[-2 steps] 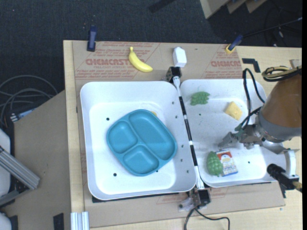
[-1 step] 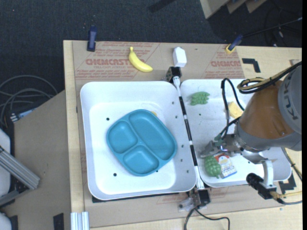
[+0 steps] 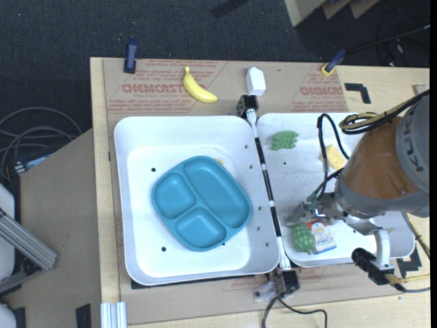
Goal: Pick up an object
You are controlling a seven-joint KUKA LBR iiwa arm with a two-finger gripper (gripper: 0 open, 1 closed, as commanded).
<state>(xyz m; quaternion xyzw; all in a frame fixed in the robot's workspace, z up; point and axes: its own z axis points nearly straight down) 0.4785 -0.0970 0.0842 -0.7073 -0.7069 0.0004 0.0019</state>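
Grey-and-orange arm's gripper (image 3: 306, 219), lower right | fingers: cannot tell | step: reaching bumpy green object (image 3: 301, 236) | next: close, lift

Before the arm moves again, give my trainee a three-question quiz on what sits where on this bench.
1. True or false: the blue divided plate lies in the left bin.
2. Where is the banana?
A. in the left bin
B. in the right bin
C. on the cardboard behind the bins
3. Fill in: the claw hovers low over the ____ bin, beside a green bumpy toy.

Key
1. True; the plate has three compartments and rests in the left bin.
2. C; it lies outside both bins, on the cardboard at the far edge.
3. Right; the arm reaches over the right bin, where a second green toy lies near the far wall.
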